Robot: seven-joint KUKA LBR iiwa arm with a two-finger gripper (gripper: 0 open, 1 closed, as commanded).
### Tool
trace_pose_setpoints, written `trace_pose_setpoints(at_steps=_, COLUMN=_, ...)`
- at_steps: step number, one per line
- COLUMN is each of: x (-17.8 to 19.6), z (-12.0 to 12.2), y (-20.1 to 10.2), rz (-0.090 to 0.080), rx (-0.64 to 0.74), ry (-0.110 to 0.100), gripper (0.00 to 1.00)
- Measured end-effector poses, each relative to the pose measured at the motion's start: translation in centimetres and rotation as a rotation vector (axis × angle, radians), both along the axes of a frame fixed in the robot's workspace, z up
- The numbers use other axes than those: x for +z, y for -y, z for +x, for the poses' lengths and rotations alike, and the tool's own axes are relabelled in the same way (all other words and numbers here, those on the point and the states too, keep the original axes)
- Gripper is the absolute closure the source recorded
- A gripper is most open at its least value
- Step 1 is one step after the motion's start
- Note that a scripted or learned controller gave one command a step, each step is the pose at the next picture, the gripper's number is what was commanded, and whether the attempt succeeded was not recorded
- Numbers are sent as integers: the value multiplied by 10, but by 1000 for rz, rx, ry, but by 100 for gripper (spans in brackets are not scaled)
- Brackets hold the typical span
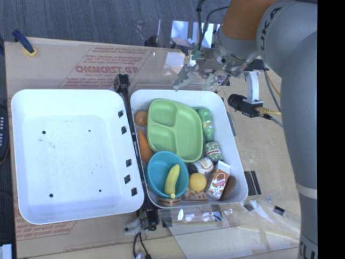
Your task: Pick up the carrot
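Note:
The carrot [144, 147] is an orange stick lying along the left wall of the right bin [235, 144]. Its inner side is partly covered by the green divided plate [175, 128] and the blue bowl [161, 169]. My gripper [200, 81] hangs over the bin's back rim, well behind and to the right of the carrot. Its fingers are spread open with nothing between them.
A round orange fruit [141, 118] sits just behind the carrot. The blue bowl holds a banana [172, 179]. A lemon [198, 182], a small carton [218, 181] and green items [206, 124] crowd the bin's right and front. The left bin [70, 107] stands beside it.

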State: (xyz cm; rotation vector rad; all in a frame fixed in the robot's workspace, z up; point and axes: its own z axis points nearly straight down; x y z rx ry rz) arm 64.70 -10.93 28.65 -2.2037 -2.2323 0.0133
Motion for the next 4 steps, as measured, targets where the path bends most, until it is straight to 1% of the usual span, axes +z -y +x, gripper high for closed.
trace_pose_setpoints(at_steps=1, x=137, z=-25, y=50, rz=-7, rx=167, ry=14, gripper=0)
trace_pose_setpoints(at_steps=2, x=193, z=-51, y=65, rz=-5, rx=-200, ry=7, gripper=0)
trace_pose_setpoints(at_steps=3, x=148, z=-69, y=-12, rz=-4, rx=-411, ry=-3, gripper=0)
trace_pose_setpoints(at_steps=4, x=131, z=-91, y=-117, rz=-7, rx=-567, ry=-3, gripper=0)
